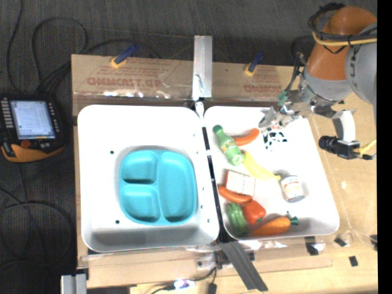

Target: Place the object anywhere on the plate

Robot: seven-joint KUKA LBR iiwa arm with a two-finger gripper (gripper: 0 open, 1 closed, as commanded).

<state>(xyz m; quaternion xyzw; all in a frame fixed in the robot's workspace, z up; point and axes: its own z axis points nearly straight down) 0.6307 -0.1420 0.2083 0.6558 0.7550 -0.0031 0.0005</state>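
dark carpet surrounded my tabletop. the teal plate sat alone in the left bin, ready to receive. the black-and-white object lay in the right bin beneath my gripper, its spread untellable.

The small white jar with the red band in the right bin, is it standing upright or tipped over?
Tipped over: the small white jar with the red band lies on its side on the right white bin's floor.
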